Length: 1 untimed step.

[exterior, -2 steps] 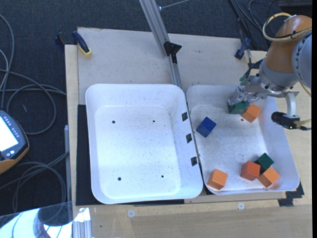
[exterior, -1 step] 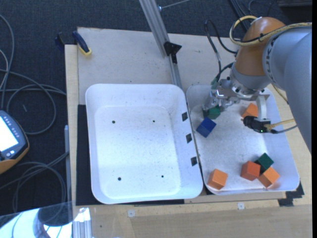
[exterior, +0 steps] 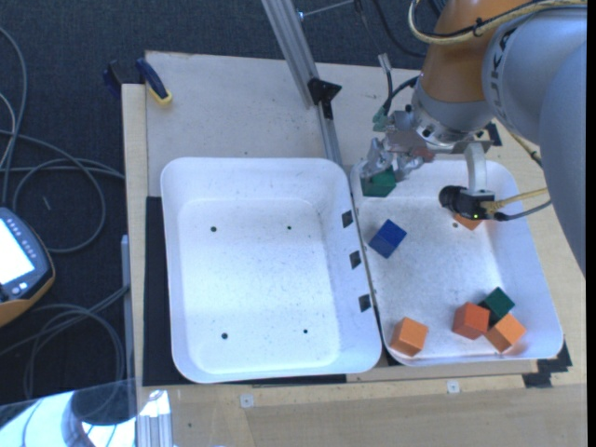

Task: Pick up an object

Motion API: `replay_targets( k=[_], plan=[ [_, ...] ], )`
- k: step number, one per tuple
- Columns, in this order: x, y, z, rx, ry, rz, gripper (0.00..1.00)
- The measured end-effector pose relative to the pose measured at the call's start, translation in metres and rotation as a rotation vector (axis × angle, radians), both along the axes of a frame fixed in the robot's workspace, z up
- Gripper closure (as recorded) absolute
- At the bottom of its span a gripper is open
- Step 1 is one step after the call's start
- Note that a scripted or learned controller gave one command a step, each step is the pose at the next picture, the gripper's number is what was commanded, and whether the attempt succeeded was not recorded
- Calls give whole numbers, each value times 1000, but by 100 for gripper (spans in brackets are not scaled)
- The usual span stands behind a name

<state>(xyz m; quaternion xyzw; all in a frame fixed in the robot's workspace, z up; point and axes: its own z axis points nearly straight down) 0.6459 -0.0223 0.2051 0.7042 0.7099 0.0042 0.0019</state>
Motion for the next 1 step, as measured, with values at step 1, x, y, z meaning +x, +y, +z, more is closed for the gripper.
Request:
replay_targets(
  k=[1],
  plan=[
    [-21,104,-6,1,13,1,100]
  ],
)
